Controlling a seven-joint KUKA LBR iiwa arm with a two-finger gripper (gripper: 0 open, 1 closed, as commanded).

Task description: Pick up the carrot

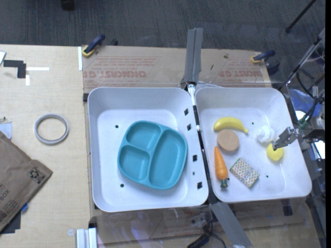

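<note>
Carrot (220,164) lies near right bin's (289,190) front wall, sponge (244,172) just beside, cookie (228,140) and banana (230,124) behind; claw (283,140) over lemon (275,153), grip state unclear.

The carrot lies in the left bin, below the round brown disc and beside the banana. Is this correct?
Not quite. The camera view shows the carrot in the right bin, not the left. The rest holds: it lies below the brown disc, with the banana close by.
</note>
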